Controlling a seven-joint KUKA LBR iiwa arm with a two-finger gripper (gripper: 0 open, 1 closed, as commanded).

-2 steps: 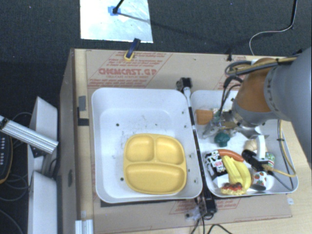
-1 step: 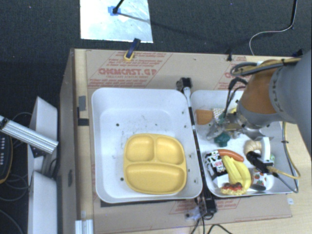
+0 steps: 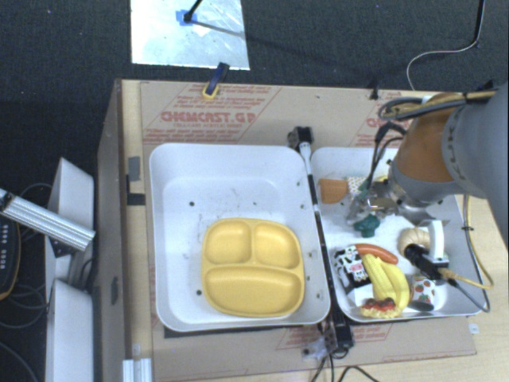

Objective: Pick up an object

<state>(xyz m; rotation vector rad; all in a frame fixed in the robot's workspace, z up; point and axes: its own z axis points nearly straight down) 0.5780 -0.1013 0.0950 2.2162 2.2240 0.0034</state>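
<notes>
My gripper (image 3: 362, 210) reaches down into the right bin (image 3: 334, 162) near its middle, just above a small teal object (image 3: 367, 228). An orange wedge (image 3: 333, 189) lies to its left. Nearer the front lie a red sausage (image 3: 375, 252), a yellow banana (image 3: 388, 282), a black-and-white patterned block (image 3: 349, 266), a pale bread roll (image 3: 413, 237) and a small white cup with dark marks (image 3: 424, 293). Whether anything sits between the fingers is hidden.
The left bin (image 3: 183, 173) bears a yellow divided plate (image 3: 253, 266) at its front. A black divider rail (image 3: 312, 197) runs between the bins. The grey arm with its orange band (image 3: 425, 146) crosses the right bin's back right.
</notes>
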